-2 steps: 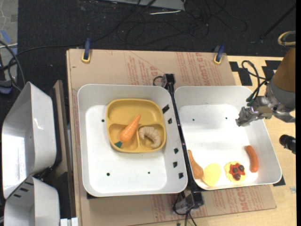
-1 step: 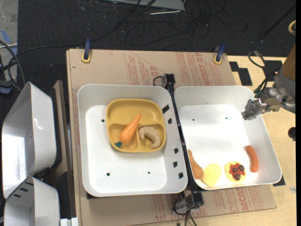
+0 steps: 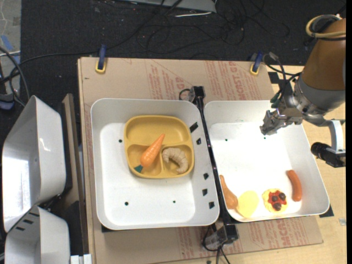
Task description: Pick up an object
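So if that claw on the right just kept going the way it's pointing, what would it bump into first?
Most likely bare bin floor. The gripper points down and leftward over the upper part of the right bin, and the toy foods lie well below it along the near wall. Its height above the floor is unclear.

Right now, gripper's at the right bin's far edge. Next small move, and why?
Probably travel toward the near edge of the right bin: the gripper hovers over bare floor, while the sausage and other toy foods lie along the near wall.
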You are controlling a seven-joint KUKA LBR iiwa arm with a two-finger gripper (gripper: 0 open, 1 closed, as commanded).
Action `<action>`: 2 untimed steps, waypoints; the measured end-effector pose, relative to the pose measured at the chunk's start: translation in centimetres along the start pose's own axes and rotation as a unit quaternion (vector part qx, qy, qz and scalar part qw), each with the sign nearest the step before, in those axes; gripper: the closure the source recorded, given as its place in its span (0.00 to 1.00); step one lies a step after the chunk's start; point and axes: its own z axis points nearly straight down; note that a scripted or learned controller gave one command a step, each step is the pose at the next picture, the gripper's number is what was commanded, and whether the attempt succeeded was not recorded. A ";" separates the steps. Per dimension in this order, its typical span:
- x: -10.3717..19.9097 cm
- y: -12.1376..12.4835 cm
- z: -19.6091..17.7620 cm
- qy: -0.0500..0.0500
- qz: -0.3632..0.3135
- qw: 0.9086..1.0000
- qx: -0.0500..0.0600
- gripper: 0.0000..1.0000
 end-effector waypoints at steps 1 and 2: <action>5.7 1.2 1.1 0.000 0.000 1.000 0.001 1.00; 11.0 2.0 0.1 0.000 0.000 1.000 0.000 1.00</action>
